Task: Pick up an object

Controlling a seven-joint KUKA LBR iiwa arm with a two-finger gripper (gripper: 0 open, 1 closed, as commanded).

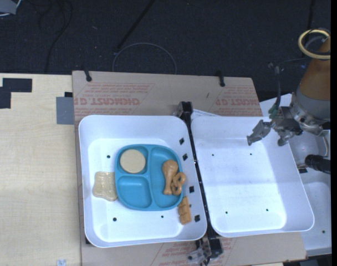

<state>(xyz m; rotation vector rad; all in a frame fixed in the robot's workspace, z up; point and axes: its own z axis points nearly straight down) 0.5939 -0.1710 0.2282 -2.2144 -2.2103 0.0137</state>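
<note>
Camera view has the two-finger gripper (271, 133) on the grey arm with its orange band poised over the far right corner of the right shallow white bin (251, 226), fingers spread and pinching nothing. This looks like the approach step, no object chosen yet: the candidates lie in the left shallow white bin (96, 132), a blue sectioned plastic tray (136, 194) holding a round tan disc (132, 160) and a tan twisted pretzel-like piece (173, 177), with a pale flat piece (105, 185) just left of it. The next move calls for a long traverse leftward and a descent squarely over one piece.
</note>
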